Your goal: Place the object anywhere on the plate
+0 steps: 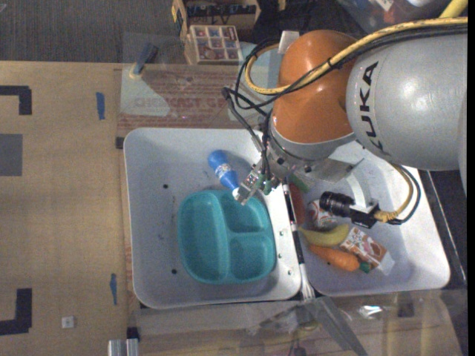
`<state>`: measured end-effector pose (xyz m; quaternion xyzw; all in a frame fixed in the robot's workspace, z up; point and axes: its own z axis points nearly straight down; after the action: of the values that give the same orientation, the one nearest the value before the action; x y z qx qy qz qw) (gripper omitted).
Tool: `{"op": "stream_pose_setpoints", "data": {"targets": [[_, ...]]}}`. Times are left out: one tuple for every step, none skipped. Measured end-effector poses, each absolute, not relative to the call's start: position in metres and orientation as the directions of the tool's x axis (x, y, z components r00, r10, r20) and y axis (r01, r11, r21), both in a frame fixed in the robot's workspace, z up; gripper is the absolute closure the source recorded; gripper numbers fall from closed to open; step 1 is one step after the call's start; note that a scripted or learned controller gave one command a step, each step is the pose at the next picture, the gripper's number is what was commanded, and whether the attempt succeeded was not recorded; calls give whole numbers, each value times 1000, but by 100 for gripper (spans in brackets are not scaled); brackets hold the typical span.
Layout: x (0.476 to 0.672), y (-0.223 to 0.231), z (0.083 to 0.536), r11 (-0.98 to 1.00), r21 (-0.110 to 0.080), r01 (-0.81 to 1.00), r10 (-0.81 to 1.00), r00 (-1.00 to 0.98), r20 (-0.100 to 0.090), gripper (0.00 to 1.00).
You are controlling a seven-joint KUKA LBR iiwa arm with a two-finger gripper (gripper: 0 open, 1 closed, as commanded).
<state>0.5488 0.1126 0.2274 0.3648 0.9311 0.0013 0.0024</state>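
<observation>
a: bottle (pixel 221 167) lies in the left bin (pixel 148 199), just beside the plate (pixel 226 236) (upper edge).
b: claw (pixel 248 189) state: cannot tell. centre above a compartment before release.

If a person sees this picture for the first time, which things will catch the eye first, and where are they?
The big grey and orange arm fills the upper right and leans over both bins. In the left bin lies a teal plate with compartments, the hand just over its upper edge, and a blue bottle beside it. The right bin holds a banana, a carrot and a small carton.
</observation>
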Motion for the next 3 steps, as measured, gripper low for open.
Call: {"op": "stream_pose_setpoints", "data": {"targets": [[539,122,205,849,0,529,529,-849,0,100],[540,121,205,848,0,530,530,-848,0,0],[541,121,216,847,5,532,532,-847,-3,100]]}}
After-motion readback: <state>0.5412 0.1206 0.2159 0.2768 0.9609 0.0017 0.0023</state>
